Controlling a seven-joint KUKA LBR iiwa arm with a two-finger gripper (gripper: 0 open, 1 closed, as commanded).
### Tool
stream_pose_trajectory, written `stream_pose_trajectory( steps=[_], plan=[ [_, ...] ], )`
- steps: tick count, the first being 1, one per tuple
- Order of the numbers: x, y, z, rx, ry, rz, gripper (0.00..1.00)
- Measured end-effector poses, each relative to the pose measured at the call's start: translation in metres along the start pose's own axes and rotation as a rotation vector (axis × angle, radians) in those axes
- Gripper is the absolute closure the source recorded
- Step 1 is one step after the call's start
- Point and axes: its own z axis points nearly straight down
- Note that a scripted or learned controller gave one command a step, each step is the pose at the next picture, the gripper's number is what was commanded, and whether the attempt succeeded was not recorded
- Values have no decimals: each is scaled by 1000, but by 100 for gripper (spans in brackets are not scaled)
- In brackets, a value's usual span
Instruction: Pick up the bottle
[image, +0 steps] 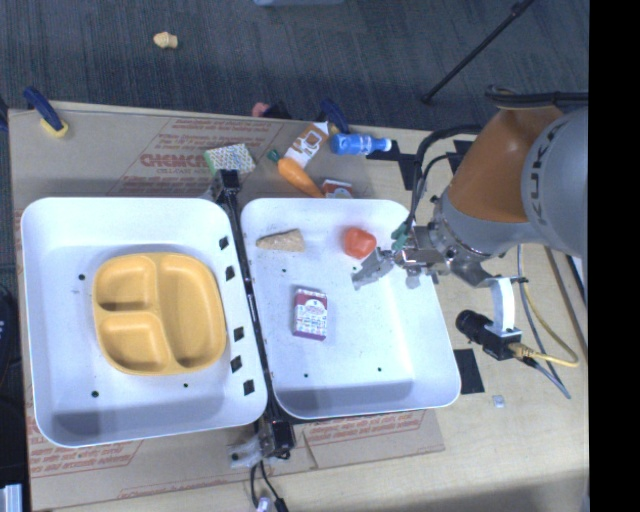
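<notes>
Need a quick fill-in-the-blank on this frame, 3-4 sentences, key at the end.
1. The yellow divided plate lies in the ____ bin.
2. The blue bottle lies ____ both bins, on the bench behind them.
3. The gripper hangs over the right bin, next to a ____ object.
4. The small card pack lies in the ____ bin.

Missing words: left; outside; red; right

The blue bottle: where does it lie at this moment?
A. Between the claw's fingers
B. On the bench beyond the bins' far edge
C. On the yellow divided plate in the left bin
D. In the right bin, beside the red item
B: the blue bottle lies on its side on the bench, past the far rim of the right bin, apart from the claw.
</notes>
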Motion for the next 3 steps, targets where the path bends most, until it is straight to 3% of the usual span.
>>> stream_pose_trajectory(
  steps=[1,2,3],
  plan=[
    [0,0,-10,2,1,-5,100],
    [-29,-62,25,0,1,-273,100],
    [-44,-63,29,-2,-1,63,100]
  ],
)
